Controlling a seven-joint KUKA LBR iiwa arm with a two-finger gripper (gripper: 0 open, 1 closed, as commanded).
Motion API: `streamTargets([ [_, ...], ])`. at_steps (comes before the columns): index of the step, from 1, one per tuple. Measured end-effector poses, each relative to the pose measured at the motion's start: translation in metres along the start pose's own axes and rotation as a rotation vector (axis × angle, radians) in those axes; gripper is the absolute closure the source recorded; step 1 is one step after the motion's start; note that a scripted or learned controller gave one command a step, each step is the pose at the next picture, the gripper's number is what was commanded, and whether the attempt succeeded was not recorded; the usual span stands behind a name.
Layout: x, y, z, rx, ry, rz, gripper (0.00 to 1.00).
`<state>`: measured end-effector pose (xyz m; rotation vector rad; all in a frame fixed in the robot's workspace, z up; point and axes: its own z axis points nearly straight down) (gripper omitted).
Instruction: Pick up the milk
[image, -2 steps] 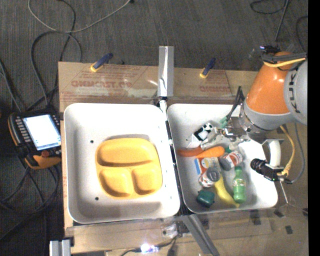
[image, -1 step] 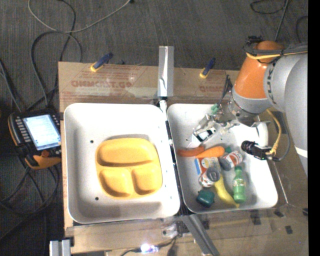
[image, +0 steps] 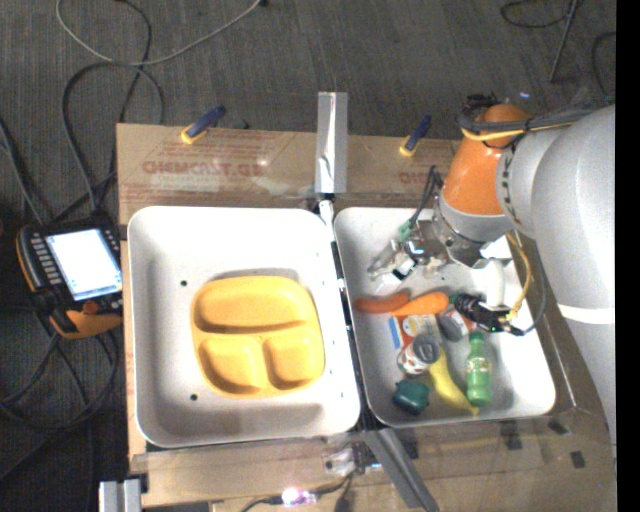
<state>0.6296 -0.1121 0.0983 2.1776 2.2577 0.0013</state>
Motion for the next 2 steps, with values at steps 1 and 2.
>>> streamTargets([
  [1, -0.001, -0.003, -0.008, 0.014, 0.003, 0.002, 1.0],
  [2, 0.079, 0.016, -0.085, 0.006, 0.002, -0.035, 1.0],
])
